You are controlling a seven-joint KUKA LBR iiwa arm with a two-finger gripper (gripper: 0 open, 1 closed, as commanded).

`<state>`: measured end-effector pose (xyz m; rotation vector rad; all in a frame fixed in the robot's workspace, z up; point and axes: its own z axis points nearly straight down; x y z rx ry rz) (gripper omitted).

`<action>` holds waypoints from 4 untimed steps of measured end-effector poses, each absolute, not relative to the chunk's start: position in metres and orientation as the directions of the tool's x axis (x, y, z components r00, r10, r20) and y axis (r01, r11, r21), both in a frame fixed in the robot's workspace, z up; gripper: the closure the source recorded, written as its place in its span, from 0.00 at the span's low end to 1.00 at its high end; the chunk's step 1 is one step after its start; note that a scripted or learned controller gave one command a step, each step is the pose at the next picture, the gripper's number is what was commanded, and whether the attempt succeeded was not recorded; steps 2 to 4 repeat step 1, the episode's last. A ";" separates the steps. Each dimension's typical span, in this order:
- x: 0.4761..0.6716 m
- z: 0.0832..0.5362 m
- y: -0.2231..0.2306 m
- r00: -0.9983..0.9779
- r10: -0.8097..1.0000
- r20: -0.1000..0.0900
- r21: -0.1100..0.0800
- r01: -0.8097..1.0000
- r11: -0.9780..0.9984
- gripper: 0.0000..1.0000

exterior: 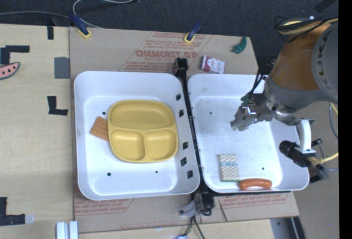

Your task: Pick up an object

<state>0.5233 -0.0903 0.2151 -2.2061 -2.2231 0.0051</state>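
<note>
Nearest the camera in my right bin (212, 177), an orange sausage-shaped toy (255, 183) lies against the near wall, its long axis running left to right. Just beyond it and slightly left sits a small patterned packet (229, 167), flat on the bin floor, its longer side running near to far. These two are my likeliest targets.

My gripper (243, 118) hangs over the middle of the same bin, farther from the camera than both objects. The packet lies toward the near side and a little left of my jaws; the sausage toy lies near and a little right. From this angle I cannot tell whether my jaws are apart or together, and nothing shows between them. I judge the coming move to be a short travel toward the near wall, then a descent.

In the left bin (88, 177) rests a yellow divided plate (143, 129), with a tan waffle-textured piece (99, 128) tucked at its left edge. Beyond the bins, a small red-and-white packet (212, 64) lies on the cardboard covering the tabletop (33, 150).
</note>
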 end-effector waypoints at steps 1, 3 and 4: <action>0.483 0.138 -0.098 0.000 1.000 0.001 -0.003 1.000 0.000 1.00; 0.483 0.138 -0.098 0.000 1.000 0.001 -0.003 1.000 0.000 1.00; 0.483 0.138 -0.098 0.000 1.000 0.001 -0.003 1.000 0.000 1.00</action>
